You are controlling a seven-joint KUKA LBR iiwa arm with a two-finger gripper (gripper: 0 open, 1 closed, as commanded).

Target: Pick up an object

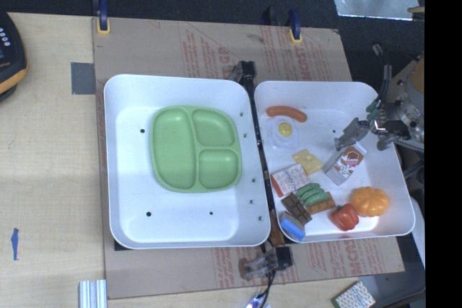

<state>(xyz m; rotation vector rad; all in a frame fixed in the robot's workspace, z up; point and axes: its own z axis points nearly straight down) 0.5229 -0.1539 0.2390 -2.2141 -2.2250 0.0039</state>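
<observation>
At the six o'clock edge, closest to the lens, a black clamp (268,261) grips the seam between the two bins, and just above it the right bin (339,94) holds a crowd of toy food. A blue-and-white piece (292,229) lies at that bin's seven o'clock corner, touching a brown bar (296,208); a green pod (311,193) sits just beside them, with a red pepper (345,216) and an orange pumpkin (370,201) near five o'clock. A small red-and-white carton (347,161) lies toward three o'clock, a yellow cheese wedge (308,160) and a printed packet (289,177) near the centre, a fried egg (284,131) and a sausage (286,112) up at eleven o'clock. The left bin (119,155) carries a green divided plate (195,148). The gripper (359,130) hangs over the right bin's three o'clock side, just above the carton, nothing visibly between its fingers; whether they stand apart or together I cannot tell. The carton seems the likeliest target. My worry is that it lies flat and tilted, so the fingers could skid off its smooth face or push it against the bin wall. Aiming lower, the packed cluster at six o'clock risks a pinch of two pieces at once.
</observation>
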